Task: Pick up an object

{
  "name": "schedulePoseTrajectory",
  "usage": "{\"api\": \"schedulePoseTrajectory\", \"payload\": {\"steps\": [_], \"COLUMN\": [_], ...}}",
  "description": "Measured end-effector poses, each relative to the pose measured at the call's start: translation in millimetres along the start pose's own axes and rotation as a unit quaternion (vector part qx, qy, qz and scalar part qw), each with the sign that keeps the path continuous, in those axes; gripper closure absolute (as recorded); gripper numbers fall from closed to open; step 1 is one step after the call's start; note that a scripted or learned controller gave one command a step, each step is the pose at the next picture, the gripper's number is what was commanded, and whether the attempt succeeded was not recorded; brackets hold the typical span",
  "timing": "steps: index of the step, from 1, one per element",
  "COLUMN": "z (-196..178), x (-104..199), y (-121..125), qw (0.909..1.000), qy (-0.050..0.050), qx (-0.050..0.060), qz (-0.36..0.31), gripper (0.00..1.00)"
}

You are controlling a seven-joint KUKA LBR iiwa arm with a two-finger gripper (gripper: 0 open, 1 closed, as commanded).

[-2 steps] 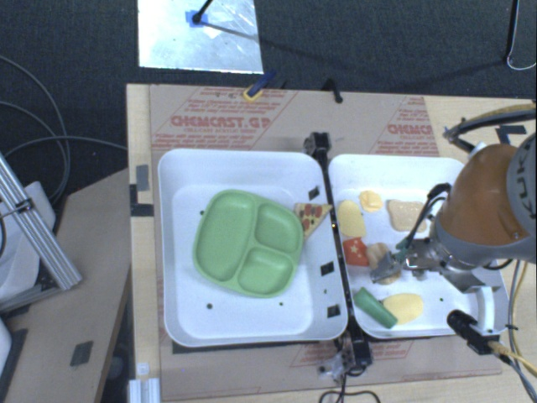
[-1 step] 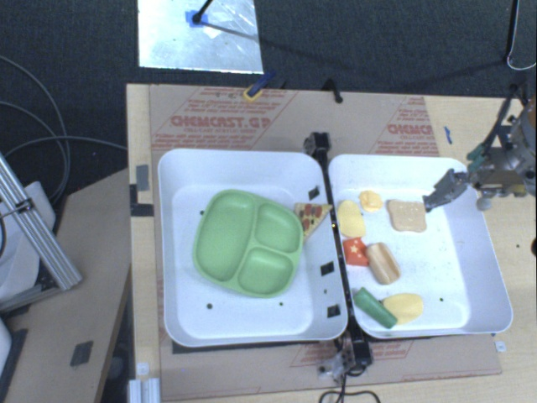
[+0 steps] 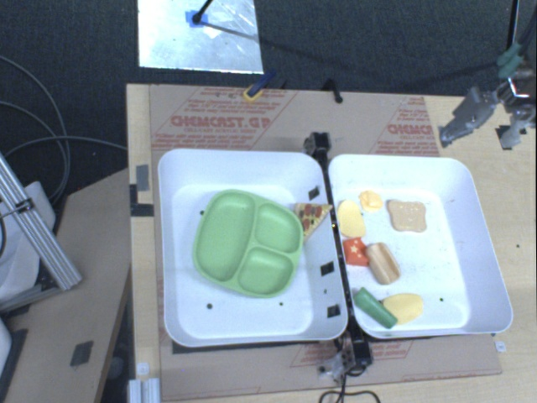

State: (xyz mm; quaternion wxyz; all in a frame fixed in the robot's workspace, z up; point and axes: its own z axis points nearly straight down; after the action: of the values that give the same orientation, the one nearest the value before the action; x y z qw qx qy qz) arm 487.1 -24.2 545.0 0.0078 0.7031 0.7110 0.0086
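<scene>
My claw point(image 3: 482, 117), state indeterminate at upper right; grip the light, rigid hot dog point(image 3: 383, 263) across its sides

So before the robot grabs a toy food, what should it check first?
1. Food to pick in the right bin: ok, toast, hot dog, cucumber and others lie there.
2. Items spaced for a clean grab: not ok, the hot dog touches the red piece, the cucumber touches the yellow piece.
3. Toast stands apart: ok.
4. End effector clear of the bins: ok, beyond the far right corner.
5. End effector open: cannot tell.
6. Pizza slice reachable: cannot tell, it sits partly under the green plate.
</scene>
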Motion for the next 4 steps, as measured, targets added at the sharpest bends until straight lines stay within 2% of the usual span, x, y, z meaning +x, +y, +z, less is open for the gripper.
{"api": "schedulePoseTrajectory", "payload": {"steps": [1, 2, 3, 4], "z": [160.3, 140.8, 169.2, 156.5], "x": [66.0, 61.9, 89.4, 88.0], "y": [-4.4, -1.9, -3.0, -1.6], "qw": [0.9998, 1.0000, 0.9999, 1.0000], "qy": [0.000, 0.000, 0.000, 0.000], "qx": [0.018, 0.008, 0.011, 0.008], "qz": [0.000, 0.001, 0.002, 0.002], "gripper": [0.00, 1.00, 1.00, 1.00]}}
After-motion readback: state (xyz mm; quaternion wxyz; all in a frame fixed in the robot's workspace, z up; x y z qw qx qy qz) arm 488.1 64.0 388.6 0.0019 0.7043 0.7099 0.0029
